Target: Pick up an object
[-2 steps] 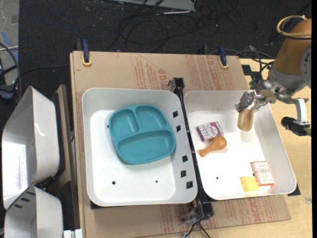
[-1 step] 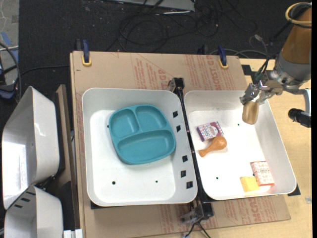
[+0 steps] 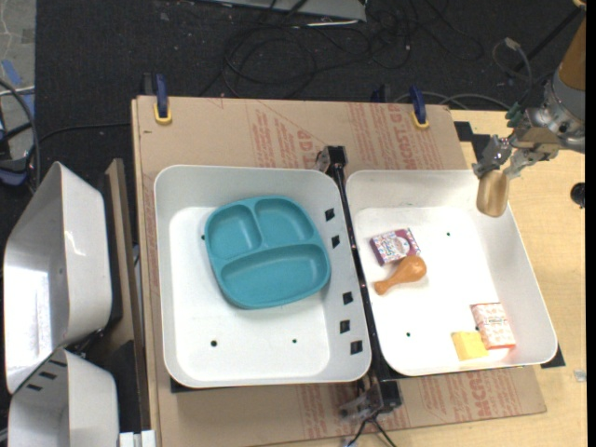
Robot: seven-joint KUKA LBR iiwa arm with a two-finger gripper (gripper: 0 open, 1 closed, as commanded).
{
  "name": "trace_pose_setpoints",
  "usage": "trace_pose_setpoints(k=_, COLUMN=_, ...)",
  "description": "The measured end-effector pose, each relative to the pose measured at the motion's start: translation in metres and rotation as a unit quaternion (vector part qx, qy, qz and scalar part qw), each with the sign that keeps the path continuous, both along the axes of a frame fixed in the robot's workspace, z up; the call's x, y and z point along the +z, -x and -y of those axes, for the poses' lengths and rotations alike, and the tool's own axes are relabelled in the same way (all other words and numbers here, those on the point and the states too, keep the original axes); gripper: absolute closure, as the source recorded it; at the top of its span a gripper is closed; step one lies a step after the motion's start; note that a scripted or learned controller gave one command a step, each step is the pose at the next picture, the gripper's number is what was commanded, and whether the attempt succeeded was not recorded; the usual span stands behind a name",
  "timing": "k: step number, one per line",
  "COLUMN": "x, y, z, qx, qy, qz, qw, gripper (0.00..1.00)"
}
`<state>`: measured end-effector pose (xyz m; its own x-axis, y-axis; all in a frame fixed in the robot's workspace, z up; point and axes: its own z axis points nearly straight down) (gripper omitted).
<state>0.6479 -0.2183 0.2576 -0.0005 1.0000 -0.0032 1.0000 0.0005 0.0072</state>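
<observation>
Gripping a tan, rounded object between its fingers, the tool hangs over the far right rim of the right bin; that object is clear of the bin floor, so the pick looks made, though I judge the hold only as good as the view allows.

By size: the table carries two white bins. Inside the left bin lies a teal divided plate. On the right bin's floor rest a purple packet, with an orange drumstick-shaped toy just near of it, and in the near right corner a red-and-white box touching a yellow block.

To finish well, the arm should likely rise straight and slowly, keeping the object off the bin rim, since a knock there could shake it loose.
</observation>
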Motion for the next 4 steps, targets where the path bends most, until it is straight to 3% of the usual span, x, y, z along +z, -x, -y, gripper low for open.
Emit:
trace_pose_setpoints(k=2, x=0.010, y=0.026, z=-0.110, qx=0.004, qy=-0.0025, qz=-0.004, qw=1.0000, gripper=1.00)
trace_pose_setpoints(k=4, x=-0.020, y=0.064, z=-0.210, qx=0.003, qy=-0.0024, qz=-0.006, qw=1.0000, gripper=1.00)
